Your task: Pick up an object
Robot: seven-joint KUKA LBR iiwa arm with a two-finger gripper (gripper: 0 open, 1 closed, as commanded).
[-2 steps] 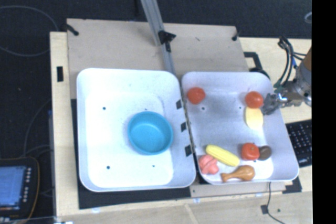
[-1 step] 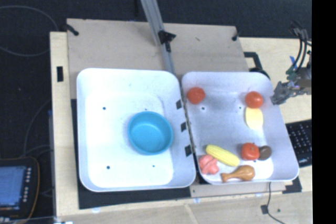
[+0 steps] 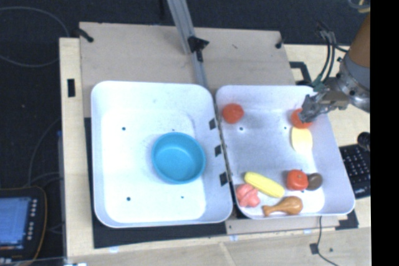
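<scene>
My gripper (image 3: 311,108) hangs over the upper right part of the right bin (image 3: 268,134), coming in from the right edge. Directly under its tip lies a red-orange object (image 3: 300,119), partly covered by the gripper. Whether the gripper touches or grips that object is not visible from this angle. A pale yellow piece (image 3: 302,140) lies just below it.
The right bin also holds an orange-red ball (image 3: 232,113) at its upper left, plus a yellow banana (image 3: 264,184), a red tomato (image 3: 297,179), a brown item (image 3: 314,181), a pink piece (image 3: 249,196) and a drumstick (image 3: 283,206) along the front. A blue bowl (image 3: 179,157) sits in the left bin (image 3: 118,134).
</scene>
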